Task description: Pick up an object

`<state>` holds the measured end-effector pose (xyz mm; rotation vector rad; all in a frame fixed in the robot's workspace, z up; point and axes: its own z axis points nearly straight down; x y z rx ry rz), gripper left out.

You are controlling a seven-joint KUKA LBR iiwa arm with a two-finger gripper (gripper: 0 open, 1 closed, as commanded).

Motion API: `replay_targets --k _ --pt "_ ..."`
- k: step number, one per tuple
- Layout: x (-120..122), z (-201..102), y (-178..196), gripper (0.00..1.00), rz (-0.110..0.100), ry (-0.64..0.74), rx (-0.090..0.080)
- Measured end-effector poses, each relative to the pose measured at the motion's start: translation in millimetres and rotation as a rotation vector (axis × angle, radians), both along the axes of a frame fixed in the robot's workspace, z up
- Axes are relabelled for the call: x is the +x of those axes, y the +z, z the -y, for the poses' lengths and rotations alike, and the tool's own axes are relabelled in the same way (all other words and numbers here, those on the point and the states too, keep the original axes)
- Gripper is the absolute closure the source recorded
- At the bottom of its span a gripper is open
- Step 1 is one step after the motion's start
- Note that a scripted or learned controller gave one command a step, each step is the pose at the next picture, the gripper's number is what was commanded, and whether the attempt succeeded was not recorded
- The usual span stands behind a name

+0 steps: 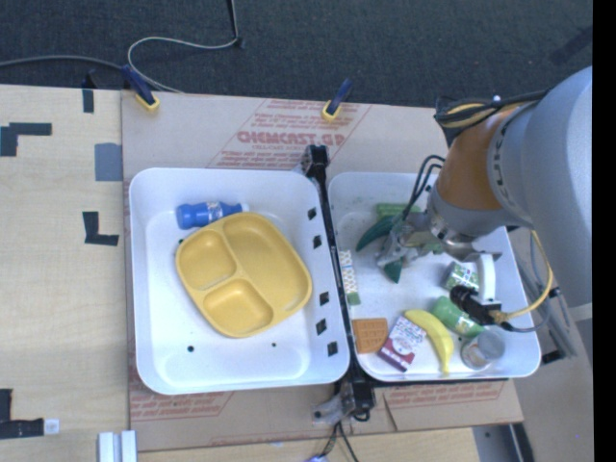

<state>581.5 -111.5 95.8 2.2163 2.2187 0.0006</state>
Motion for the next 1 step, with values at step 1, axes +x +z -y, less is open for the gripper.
replay_targets --k 1 --pt "-42.2 -73.3 88.2 1.0 -0.005 0.001 0.004"
